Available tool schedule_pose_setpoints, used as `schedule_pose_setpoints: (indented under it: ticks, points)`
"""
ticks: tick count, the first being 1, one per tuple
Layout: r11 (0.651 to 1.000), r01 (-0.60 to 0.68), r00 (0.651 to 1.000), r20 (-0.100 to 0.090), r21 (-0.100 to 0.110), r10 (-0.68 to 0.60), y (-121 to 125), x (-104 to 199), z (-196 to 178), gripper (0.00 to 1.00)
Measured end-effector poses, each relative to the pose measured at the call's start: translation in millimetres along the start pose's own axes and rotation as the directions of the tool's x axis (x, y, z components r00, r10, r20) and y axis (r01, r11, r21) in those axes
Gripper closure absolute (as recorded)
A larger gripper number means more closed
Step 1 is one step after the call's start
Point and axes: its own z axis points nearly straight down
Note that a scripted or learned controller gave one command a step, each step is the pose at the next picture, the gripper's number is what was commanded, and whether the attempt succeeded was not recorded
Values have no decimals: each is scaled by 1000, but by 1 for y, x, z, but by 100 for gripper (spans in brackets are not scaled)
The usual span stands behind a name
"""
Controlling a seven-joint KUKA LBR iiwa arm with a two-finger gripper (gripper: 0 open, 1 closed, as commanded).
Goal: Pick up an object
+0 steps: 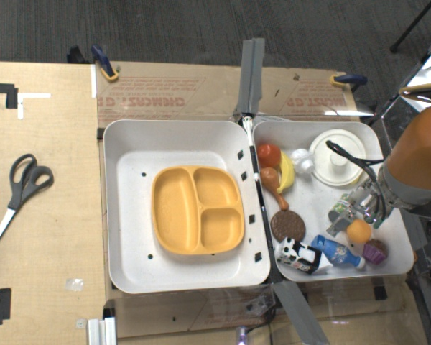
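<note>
A yellow-orange divided plate (198,210) lies in the white left bin (122,192). Right of the plate: red tomato (269,152), yellow banana (286,173), brown cookie (288,226), black-and-white cow (296,254), blue bottle (337,252), purple plum (374,251).

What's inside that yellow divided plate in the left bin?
Nothing can be seen in the three compartments of the yellow plate; their floors all show bare. It lies flat in the left bin, and the patch of bin floor under it is covered.

Tool (350,218) above orange ball (359,232)
</note>
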Motion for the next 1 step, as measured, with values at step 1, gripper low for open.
schedule_pose_setpoints:
  ticks: [1]
  points:
    - [997, 71, 997, -14, -2, -71, -13, -26, 2, 0]
